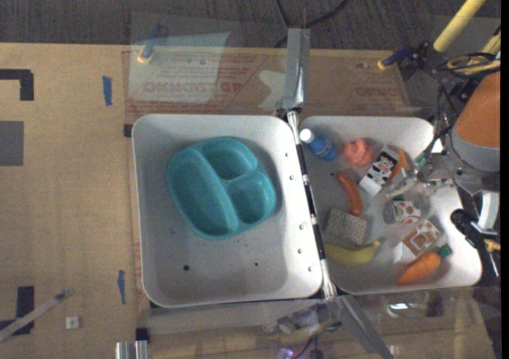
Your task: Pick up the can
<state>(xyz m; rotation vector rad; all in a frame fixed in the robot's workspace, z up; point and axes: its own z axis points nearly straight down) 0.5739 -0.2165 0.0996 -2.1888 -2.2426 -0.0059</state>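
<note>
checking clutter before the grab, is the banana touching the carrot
Apart. The camera view shows bare white bin floor between the banana and the carrot.

Glossy white plastic bins (159, 270), a smooth teal plastic plate (221, 187), and a matt brown cardboard bench (64, 190).

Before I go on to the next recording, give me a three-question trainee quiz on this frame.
1. True or false: the teal divided plate lies in the left bin.
2. Which lies nearest the front right corner of the right bin? A) the carrot B) the blue bottle C) the banana
3. Fill in: the can lies in the ____ bin, close to the gripper.

Key: 1 true. 2 A. 3 right.
</note>
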